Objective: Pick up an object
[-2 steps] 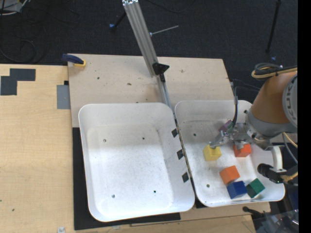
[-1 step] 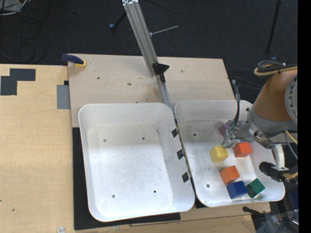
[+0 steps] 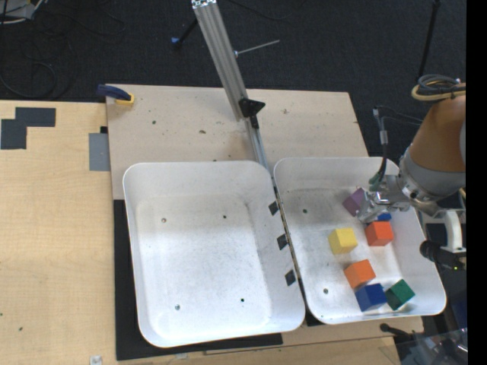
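The right bin (image 3: 319, 181) holds several blocks: a purple one (image 3: 354, 201), a yellow one (image 3: 343, 240), a red-orange one (image 3: 379, 233), an orange one (image 3: 360, 273), a blue one (image 3: 370, 296) and a green one (image 3: 399, 293). A small blue piece (image 3: 383, 217) peeks out just above the red-orange block. My gripper (image 3: 374, 206) reaches in from the right and hangs low between the purple block and the red-orange block, close to both. No block shows between its fingers.
The left bin (image 3: 152, 196) lies beside the right one, with a divider rail and black clips (image 3: 282, 241) between them. A slanted metal pole (image 3: 225, 59) rises behind the bins. The arm's body (image 3: 437, 150) covers the right bin's far right edge.
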Available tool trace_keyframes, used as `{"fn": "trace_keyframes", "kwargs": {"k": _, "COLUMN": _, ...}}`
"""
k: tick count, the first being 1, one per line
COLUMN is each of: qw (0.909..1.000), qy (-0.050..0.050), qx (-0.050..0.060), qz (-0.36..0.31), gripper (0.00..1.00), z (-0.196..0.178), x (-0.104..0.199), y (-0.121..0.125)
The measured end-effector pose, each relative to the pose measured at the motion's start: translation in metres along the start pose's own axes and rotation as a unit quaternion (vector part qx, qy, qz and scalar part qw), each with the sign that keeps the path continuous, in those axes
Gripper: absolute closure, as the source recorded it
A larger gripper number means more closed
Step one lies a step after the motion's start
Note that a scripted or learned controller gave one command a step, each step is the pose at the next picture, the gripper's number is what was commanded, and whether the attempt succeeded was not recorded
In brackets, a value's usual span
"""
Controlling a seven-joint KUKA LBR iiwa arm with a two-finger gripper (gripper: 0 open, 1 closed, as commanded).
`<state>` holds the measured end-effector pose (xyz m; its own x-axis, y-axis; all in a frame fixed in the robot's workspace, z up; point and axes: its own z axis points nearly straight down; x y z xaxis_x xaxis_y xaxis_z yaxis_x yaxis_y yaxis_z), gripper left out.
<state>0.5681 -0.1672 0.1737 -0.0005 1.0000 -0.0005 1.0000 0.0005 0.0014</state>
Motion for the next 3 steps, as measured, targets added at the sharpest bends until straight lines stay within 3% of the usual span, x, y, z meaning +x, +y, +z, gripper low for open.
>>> {"fn": "trace_keyframes", "kwargs": {"k": 2, "qw": 1.0000, "qy": 0.000, "qx": 0.000, "qz": 0.000, "gripper": 1.00, "z": -0.072, "x": 0.005, "y": 0.004}}
{"fn": "trace_keyframes", "kwargs": {"k": 3, "qw": 1.0000, "qy": 0.001, "qx": 0.001, "qz": -0.002, "gripper": 1.00, "z": -0.078, "x": 0.053, "y": 0.013}}
